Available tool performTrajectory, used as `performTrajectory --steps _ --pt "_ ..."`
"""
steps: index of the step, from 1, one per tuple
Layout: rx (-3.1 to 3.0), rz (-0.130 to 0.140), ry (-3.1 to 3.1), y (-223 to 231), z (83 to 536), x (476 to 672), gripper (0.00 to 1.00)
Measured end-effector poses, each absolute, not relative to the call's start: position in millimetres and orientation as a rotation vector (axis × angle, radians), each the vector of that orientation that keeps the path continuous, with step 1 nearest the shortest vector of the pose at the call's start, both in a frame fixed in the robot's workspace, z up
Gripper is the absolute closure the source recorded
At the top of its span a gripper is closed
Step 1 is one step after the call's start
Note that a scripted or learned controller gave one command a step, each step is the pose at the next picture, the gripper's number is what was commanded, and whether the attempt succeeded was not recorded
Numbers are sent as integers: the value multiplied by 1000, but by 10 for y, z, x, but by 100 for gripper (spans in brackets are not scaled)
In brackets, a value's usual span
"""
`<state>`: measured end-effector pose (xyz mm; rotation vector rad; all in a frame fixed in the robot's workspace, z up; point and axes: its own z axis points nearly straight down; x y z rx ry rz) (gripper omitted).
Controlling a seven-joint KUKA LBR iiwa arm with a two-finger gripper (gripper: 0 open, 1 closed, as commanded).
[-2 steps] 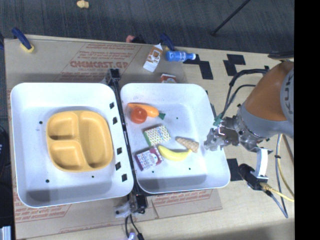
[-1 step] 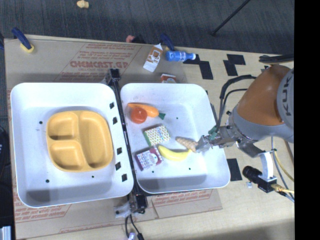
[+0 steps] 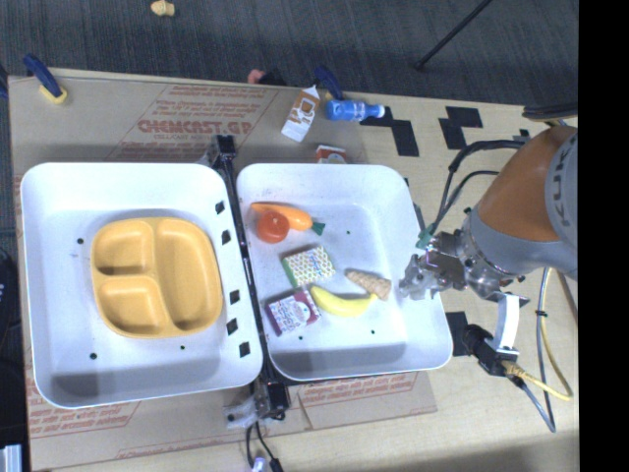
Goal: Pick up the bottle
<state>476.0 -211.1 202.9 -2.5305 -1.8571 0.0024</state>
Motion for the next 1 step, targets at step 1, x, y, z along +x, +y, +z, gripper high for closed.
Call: performTrajectory --steps 1 --pt "-2731 3 -1548 -2047 2292 4765 100"
